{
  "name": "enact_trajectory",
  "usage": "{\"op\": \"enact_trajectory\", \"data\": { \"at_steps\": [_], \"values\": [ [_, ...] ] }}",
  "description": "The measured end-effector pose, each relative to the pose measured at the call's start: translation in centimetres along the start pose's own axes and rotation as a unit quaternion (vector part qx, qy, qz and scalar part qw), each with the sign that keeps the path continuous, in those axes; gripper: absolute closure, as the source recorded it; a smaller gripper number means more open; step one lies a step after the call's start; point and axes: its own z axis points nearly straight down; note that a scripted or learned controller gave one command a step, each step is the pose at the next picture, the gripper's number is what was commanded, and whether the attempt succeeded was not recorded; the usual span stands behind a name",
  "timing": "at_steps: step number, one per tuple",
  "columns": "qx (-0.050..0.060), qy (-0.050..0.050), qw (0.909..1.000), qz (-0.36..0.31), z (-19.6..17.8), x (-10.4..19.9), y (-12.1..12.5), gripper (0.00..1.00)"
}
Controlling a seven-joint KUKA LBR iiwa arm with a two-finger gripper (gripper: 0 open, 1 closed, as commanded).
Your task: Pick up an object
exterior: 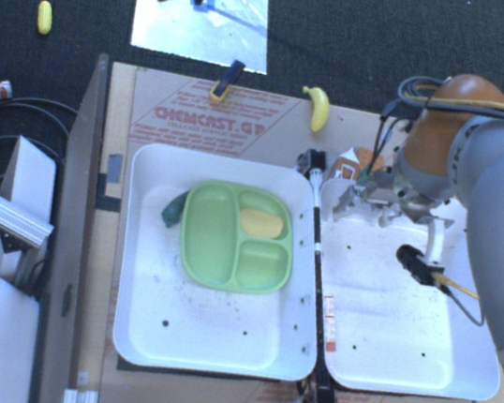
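Two bins, one likely pick

Right bin (399,352) lies under the arm; the gripper (371,198) sits at its far-left corner, jaw state untellable. Left of it, the left bin (134,319) holds a green tray (224,258) carrying a yellow object (261,223). Descend squarely, clearing the tray's ridges; open floor lies nearer.

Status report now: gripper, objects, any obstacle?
Gripper low over right bin, far corner. Green tray with yellow item in left bin. No obstacle seen.
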Motion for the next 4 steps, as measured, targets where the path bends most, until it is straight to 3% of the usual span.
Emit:
{"op": "enact_trajectory", "data": {
  "at_steps": [2, 3, 4],
  "values": [
    [0.001, 0.0, 1.0, 0.005, 1.1, -1.7, -0.1, 0.0],
    [0.0, 0.0, 1.0, 0.004, -0.3, -2.5, -0.1, 0.0],
    [0.002, 0.0, 1.0, 0.004, 1.2, -3.3, -0.2, 0.0]
  ]
}}
